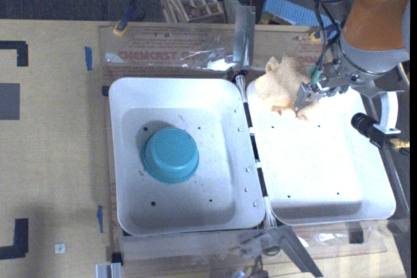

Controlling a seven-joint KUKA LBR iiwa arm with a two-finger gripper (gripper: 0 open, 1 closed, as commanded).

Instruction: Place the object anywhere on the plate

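Note:
A round teal plate (pixel 171 154) lies in the left bin (pixel 130 96), a little left of its middle. The object is a crumpled cream-coloured soft piece (pixel 276 84), lying in the far left corner of the right bin (pixel 326 166). My gripper (pixel 304 102) hangs low over the right bin at the object's right edge, pointing down and to the left. A small scrap of the cream material shows just under its tip. The view does not make plain whether the gripper has hold of the piece.
A metal divider (pixel 253 140) runs between the two bins. A black knob (pixel 362 122) of the arm's mount sticks out over the right bin's right side. Clear plastic wrap (pixel 169 56) lies behind the left bin. Boxes and clutter stand beyond the bench.

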